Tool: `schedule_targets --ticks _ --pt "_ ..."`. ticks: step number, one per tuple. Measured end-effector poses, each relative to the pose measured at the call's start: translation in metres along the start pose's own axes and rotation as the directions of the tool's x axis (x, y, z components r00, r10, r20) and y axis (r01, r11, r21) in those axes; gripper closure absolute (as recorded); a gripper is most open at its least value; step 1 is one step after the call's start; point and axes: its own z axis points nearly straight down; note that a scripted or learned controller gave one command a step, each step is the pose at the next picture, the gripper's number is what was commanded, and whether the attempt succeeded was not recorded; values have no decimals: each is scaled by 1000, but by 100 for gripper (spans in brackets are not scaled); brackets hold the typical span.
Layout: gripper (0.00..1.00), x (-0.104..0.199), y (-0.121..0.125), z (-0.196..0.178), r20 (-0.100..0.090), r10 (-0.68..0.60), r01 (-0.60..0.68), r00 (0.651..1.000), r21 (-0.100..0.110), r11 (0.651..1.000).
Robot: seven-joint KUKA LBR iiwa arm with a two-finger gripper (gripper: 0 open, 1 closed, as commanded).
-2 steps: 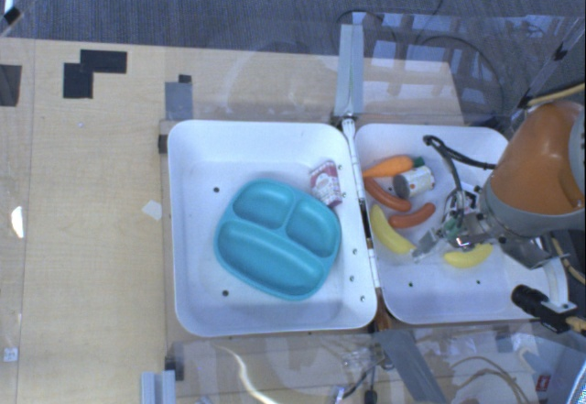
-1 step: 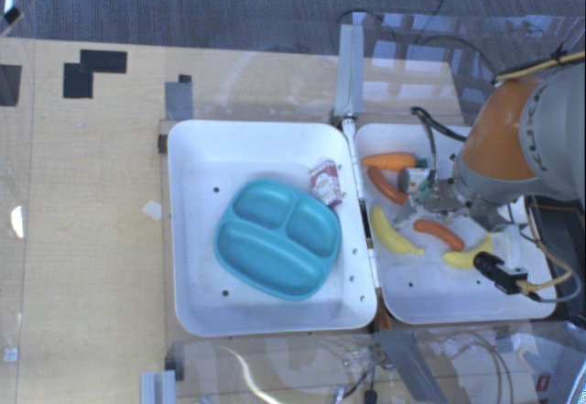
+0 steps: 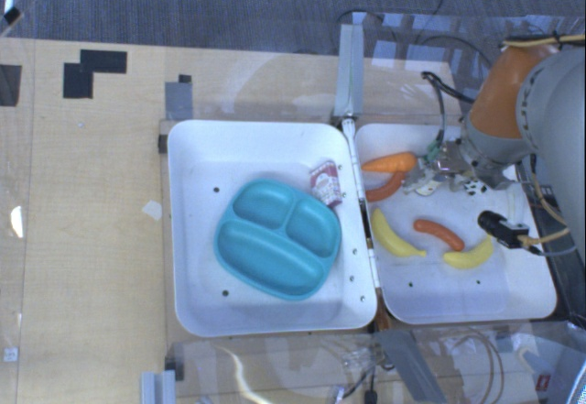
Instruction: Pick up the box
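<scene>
1. Reaching in from the right, arm point(image 3: 540, 109) sits over the right bin point(image 3: 476, 306); hand point(image 3: 438, 164) low near that bin's upper left, can't tell if spread or pinching.
2. Box point(image 3: 326, 183), small and red-white, lies in the left bin point(image 3: 197, 237) by its right wall, touching the blue tray's point(image 3: 276, 238) upper right corner, apart from the hand.
3. Right bin: carrot point(image 3: 391, 162) and sausage point(image 3: 383, 188) just left of the hand, two bananas point(image 3: 396, 237) point(image 3: 470, 254) and another sausage point(image 3: 438, 232) toward the middle.
</scene>
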Motion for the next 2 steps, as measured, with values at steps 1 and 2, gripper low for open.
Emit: schedule_targets --ticks 1,2 --pt "0 -20 36 5 -14 35 -34 999 46 998" --pt "100 -19 36 -6 -11 24 -24 1000 46 999"
